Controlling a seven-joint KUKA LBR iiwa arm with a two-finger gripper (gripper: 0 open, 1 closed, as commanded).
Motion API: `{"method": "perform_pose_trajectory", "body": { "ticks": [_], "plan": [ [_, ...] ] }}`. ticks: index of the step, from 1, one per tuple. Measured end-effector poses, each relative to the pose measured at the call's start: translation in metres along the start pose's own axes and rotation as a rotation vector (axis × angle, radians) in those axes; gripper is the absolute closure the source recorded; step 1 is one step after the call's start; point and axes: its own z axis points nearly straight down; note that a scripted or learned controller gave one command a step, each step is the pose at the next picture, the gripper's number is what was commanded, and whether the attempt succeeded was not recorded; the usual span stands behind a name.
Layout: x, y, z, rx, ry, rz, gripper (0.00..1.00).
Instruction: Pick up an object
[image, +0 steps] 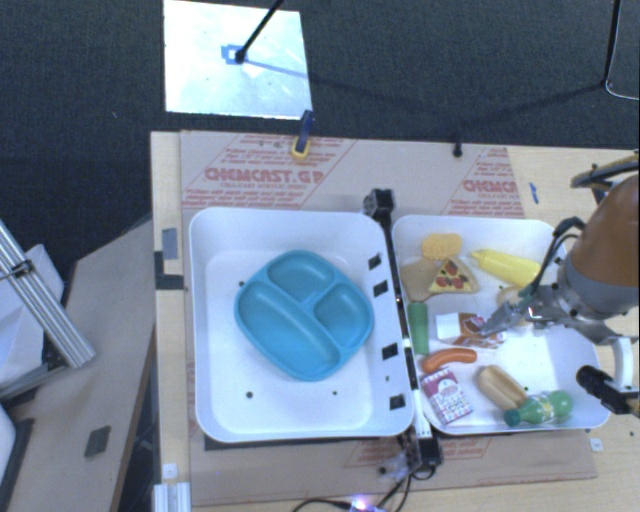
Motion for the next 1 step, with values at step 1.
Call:
{"method": "perform_pose_trajectory", "body": {
  "ticks": [1],
  "plan": [
    [0.0000, 0.0042, 0.0116, -0.010, -0.001, -0.004, 0.00]
  ]
}}
